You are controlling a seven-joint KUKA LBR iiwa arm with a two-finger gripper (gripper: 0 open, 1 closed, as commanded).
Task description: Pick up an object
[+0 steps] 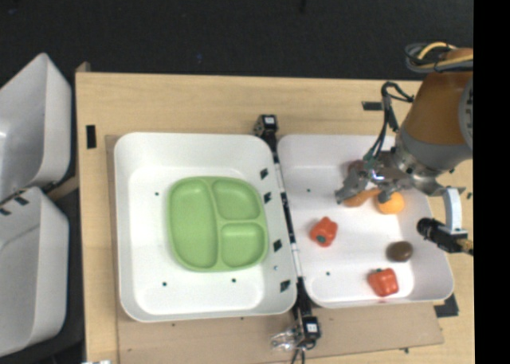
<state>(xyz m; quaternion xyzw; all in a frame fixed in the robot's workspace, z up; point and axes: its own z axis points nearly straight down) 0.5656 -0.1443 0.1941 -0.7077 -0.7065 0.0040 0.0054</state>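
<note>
Far left, beyond the table's edge, two smooth white rounded shapes (pixel 28 195), cut off by the frame. Pale wood-grain table (pixel 96 115), matte, flat. On it, left bin (pixel 135 275): shallow glossy white plastic, rounded corners, holding a light green divided plate (pixel 215 221) with one long compartment and two smaller ones, rounded-square in outline, smooth. Just beside it to the right, meeting along a seam set with small black clips, right bin (pixel 319 155), same white plastic. Inside, near its left-centre, a red pepper-like toy (pixel 323 232) with a dark spot on top; lower, near the front wall, a second red blocky piece (pixel 383 281); above that, a small dark brown rounded lump (pixel 400 252). Further up, a yellow-orange rounded object (pixel 390 204) touching or just under the end effector (pixel 362 187), beside a thin orange sliver, too blurred to identify. End effector grey, metallic, angular, partly hidden by the wrist; finger spread impossible to tell, nothing clearly between them. Arm's orange band (pixel 434 103) bulky, cut off at right.
</note>
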